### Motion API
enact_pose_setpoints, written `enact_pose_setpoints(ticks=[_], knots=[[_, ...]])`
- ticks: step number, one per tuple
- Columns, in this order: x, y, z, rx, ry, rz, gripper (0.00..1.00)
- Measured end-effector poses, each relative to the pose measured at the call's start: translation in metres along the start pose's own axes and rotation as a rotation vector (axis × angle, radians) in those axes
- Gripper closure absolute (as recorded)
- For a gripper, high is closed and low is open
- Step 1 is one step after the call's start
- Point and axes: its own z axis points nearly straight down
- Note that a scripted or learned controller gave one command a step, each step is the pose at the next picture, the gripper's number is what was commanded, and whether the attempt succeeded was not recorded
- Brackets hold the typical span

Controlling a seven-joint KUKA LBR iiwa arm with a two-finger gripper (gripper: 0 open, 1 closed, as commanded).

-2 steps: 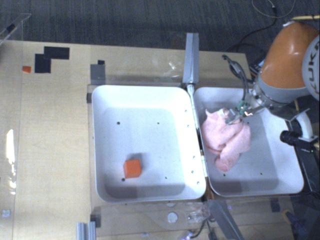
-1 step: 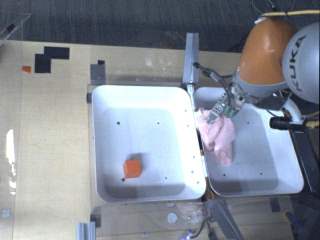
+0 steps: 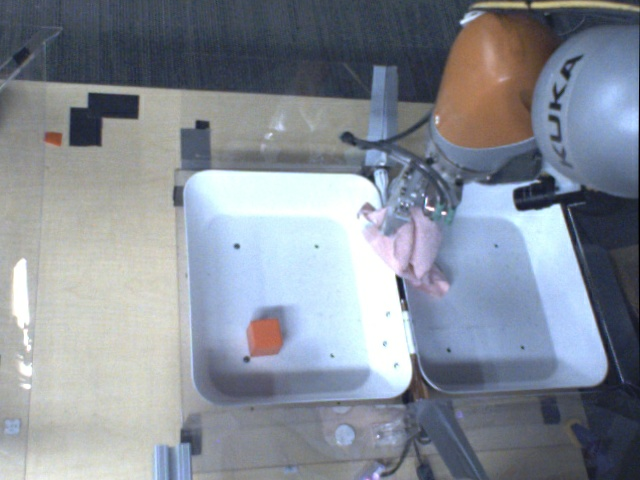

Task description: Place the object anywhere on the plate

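Over the seam between the two white bins, a pink cloth (image 3: 410, 250) is seen pinched in the end effector (image 3: 418, 206), hanging limp across the left bin (image 3: 290, 208) edge and the right bin (image 3: 520, 368). An orange block (image 3: 265, 337) lies low in the left bin. No plate can be made out. The drooping cloth could be snagged on the rims or slip free if swung.
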Motion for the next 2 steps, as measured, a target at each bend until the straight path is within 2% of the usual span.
enact_pose_setpoints(ticks=[1,2], knots=[[0.008,0.056,0.008,-0.001,0.001,-0.320,1.00],[0.016,0.105,0.000,-0.003,0.001,-0.324,1.00]])
